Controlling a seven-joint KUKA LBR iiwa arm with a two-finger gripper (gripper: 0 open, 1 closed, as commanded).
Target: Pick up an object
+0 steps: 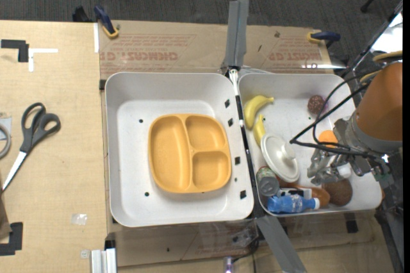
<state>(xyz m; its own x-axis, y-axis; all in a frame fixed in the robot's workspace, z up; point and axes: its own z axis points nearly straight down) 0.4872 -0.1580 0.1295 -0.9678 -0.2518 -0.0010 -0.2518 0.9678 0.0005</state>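
Observation:
My gripper [323, 169] hangs low over the right bin [291, 89], at its right side, with the orange-banded wrist [384, 105] above it. Right below and beside it lie a brown round fruit [339, 191], an orange object [327, 136] and a small white item [343, 170]. A blue bottle [291, 203] lies along the bin's front wall, beside a tin can [266, 182]. A white round lid [280, 156] sits left of the gripper. At the back of the bin are a yellow banana [254, 113] and a dark reddish ball [316, 103].
The left bin [122, 137] holds a yellow divided plate [190, 153]. Black cables [333, 118] loop from the arm across the right bin. Scissors [29, 137] lie on the bench at the far left. A grey divider bar [237, 34] stands between the bins at the back.

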